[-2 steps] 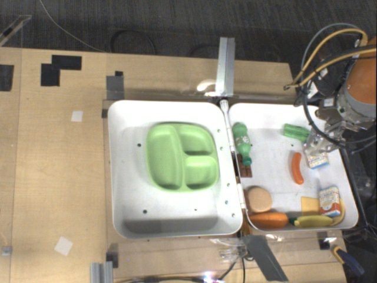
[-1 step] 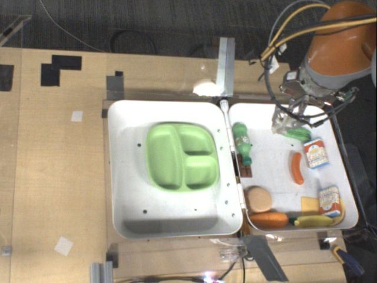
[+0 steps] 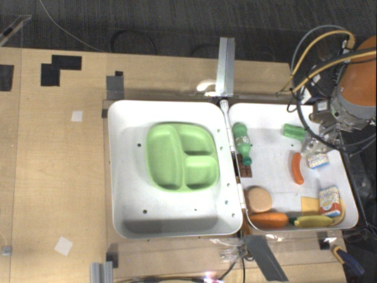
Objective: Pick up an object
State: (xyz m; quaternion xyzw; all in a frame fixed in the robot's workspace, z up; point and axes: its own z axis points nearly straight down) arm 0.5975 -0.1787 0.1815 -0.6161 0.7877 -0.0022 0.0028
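Note:
My gripper [image 3: 316, 153] hangs over the right bin's [image 3: 268, 114] far right side, below the orange-banded wrist. A red-orange sausage [image 3: 297, 168] lies just left of it, and a small green piece [image 3: 293, 131] sits up and to the left. A green bottle [image 3: 241, 142] lies along the bin's left wall. Along the front edge are a round brown bun [image 3: 259, 198], an orange carrot [image 3: 270, 220], a yellow banana [image 3: 315, 221], a yellow cheese wedge [image 3: 310, 204] and a small printed carton [image 3: 330, 198]. A whitish-blue bit shows at the gripper's tip; what it is I cannot make out.
The left bin [image 3: 126, 158] holds a green divided plate [image 3: 181, 156]. A metal post [image 3: 226, 69] stands behind the divider between the bins. Cables [image 3: 312, 58] loop above the arm at the back right. A small dark brown block [image 3: 245, 170] lies by the divider.

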